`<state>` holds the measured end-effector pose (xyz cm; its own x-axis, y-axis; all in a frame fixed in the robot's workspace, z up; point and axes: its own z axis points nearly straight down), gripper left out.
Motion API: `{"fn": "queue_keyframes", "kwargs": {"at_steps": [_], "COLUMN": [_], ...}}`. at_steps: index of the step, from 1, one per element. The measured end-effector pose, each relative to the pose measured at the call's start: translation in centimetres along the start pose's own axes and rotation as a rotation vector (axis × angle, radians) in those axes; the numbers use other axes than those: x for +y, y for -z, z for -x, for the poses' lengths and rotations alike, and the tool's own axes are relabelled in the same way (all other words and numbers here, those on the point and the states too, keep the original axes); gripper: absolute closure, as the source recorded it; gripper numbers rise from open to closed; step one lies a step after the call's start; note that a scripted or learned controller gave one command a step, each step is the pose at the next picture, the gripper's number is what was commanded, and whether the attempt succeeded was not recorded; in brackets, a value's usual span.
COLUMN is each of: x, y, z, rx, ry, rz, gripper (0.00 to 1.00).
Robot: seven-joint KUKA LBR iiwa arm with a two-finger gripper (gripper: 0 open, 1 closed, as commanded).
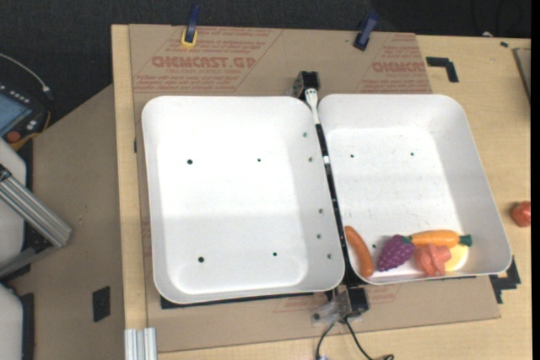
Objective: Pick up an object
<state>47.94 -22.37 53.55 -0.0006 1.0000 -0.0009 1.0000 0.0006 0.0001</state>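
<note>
All the pickable stuff is bunched in the near corner of the right bin (pixel 422 131): a sausage (pixel 359 251) by the inner wall, purple grapes (pixel 394 252), a carrot (pixel 439 238) and a red piece (pixel 430 260). They look like light, hard, slick plastic toys. The sausage seems the easiest grab, pinched across its narrow middle. Can't tell the tool's state. The left bin (pixel 228 198) sits alongside.

Single fixed camera above bench (pixel 253 46), angled down, both bins (pixel 169 206) framed.
</note>
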Motion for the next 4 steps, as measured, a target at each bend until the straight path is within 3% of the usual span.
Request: {"fn": "queue_keyframes", "kwargs": {"at_steps": [4], "x": [0.00], "y": [0.00], "z": [0.00], "rx": [0.000], "ry": [0.000], "rz": [0.000], "gripper": [1.00]}}
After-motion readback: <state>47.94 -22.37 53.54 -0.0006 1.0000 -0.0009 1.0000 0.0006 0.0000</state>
